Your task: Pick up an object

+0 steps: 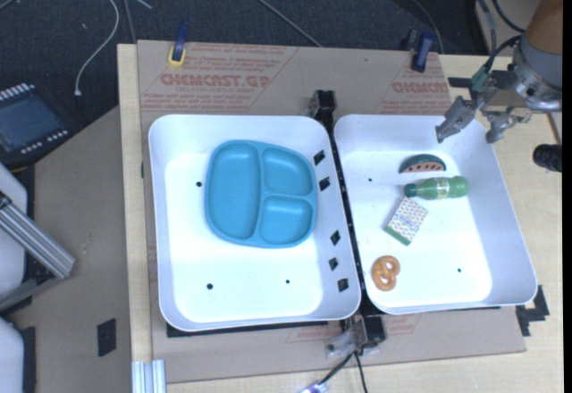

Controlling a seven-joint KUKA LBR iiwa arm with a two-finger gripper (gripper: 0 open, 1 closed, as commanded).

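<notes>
The gripper [472,124] hangs over the top right corner of the right white bin [500,230], its two grey fingers spread wide with nothing between them. The left white bin [179,230] holds a blue plastic plate with three parts [261,193]. The right bin holds a brown pretzel [385,272], a small checked packet [407,221], a watermelon slice [424,165] and a green bottle [436,188].

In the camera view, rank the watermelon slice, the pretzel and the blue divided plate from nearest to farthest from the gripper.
From the gripper, open above the right bin's far edge:
1. Red and green watermelon slice toy, right bin, far end.
2. Brown pretzel toy, right bin, near-left corner.
3. Blue three-compartment plastic plate, middle of the left bin.
</notes>
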